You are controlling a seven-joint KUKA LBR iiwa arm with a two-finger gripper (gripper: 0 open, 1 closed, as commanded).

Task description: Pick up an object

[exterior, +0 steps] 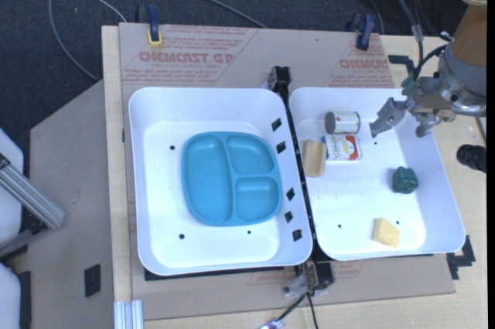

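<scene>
Objects lay unpicked in right bin [441, 165]: small can [343, 121], green lump [404, 180]; gripper [402, 118] hovered above, fingers spread, holding nothing

Divided plate [230, 178] in left bin [147, 118]; can [343, 121] and small carton [344, 147] in right bin [433, 234].

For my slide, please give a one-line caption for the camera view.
Gripper above the right bin with small objects; blue divided plate in the left bin.

Two bins [155, 165], one tray [230, 177], five small objects [403, 180].
</scene>
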